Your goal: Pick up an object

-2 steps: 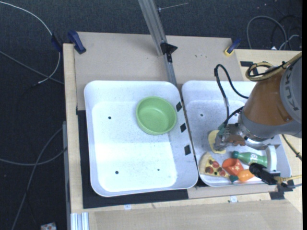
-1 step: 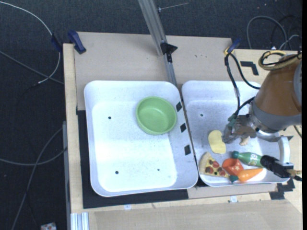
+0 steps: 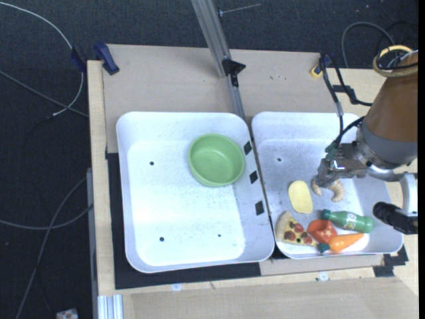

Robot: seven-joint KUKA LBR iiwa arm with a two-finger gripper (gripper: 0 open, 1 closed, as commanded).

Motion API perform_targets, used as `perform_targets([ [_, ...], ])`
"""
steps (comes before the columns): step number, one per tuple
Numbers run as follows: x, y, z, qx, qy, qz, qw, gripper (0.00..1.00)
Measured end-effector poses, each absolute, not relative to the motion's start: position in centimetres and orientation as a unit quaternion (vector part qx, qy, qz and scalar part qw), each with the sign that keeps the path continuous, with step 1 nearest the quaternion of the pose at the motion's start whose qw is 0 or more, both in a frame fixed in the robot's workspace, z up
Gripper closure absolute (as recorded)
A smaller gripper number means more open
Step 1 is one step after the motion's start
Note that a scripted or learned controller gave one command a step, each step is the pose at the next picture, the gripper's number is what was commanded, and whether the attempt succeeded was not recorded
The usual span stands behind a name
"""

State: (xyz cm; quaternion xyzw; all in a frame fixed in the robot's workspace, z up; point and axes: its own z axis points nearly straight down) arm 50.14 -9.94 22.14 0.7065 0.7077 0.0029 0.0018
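My gripper [image 3: 330,176] hangs low over the right bin [image 3: 292,128], its fingers down at a tan shrimp-like toy [image 3: 336,190]. Just left of it lies a pale yellow oval piece [image 3: 300,197]. Along the bin's front edge sit a pizza slice [image 3: 292,230], a red pepper-like toy [image 3: 321,231], an orange carrot [image 3: 345,242] and a green bottle [image 3: 348,220]. In the left bin [image 3: 166,231] a green bowl [image 3: 216,159] stands near the far right corner.
The metal divider rail [image 3: 255,178] runs between the two bins, and a slanted metal pole [image 3: 209,18] rises at the back. Cables [image 3: 342,98] trail along the right bin's far side.
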Motion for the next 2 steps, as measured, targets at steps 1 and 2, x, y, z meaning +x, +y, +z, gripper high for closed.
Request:
perform_targets([
  [1, 50.3, -9.9, 23.6, 0.706, 0.708, 0.0016, 0.001, 1.00],
  [2, 52.4, -5.1, 24.0, 0.705, 0.709, 0.0016, -0.001, 1.00],
])
